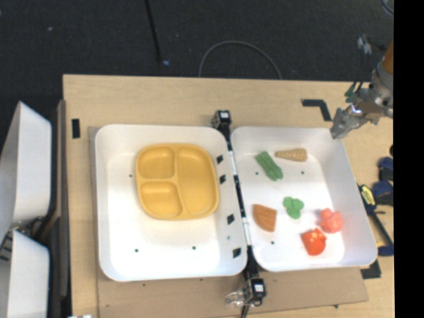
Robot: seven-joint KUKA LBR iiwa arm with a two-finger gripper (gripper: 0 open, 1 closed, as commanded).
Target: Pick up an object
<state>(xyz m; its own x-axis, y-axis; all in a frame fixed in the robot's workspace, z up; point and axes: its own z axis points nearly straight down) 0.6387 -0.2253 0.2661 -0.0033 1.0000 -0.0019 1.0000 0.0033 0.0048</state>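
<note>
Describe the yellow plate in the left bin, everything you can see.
The yellow plate looks like moulded plastic, a rounded square with three compartments: two on its far side, one on its near left. All three hold nothing. It lies flat and upright on the floor of the left bin, roughly central, slightly rotated. Only the bin floor touches it.

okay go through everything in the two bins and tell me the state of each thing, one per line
Yellow divided plate: flat in left bin.
Green long piece: loose, right bin.
Tan cone: on its side.
Orange wedge: loose.
Green small piece: loose.
Pink piece: loose.
Red piece: loose.
Gripper: outside right bin.
</note>
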